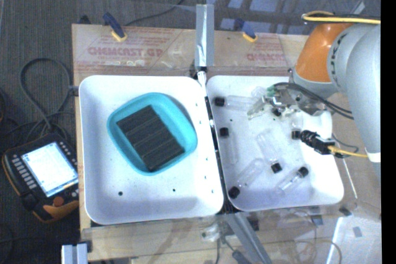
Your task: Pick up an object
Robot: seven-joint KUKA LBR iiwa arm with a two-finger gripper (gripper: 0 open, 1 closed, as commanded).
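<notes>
Clear plastic vials with black caps lie scattered across the right bin (337, 191), and any of them would serve as our object. The claw (279, 102) sits low at the bin's far side among the vials near a crumpled clear piece (258, 102); we cannot tell its state. To grasp well, we judge it best to choose a vial lying apart from its neighbours, such as the vial (294, 178) near the front edge, and close across its narrow body, not along it. The left bin (93, 195) holds a blue dish (117, 127) carrying a dark ribbed block (150, 138).
</notes>
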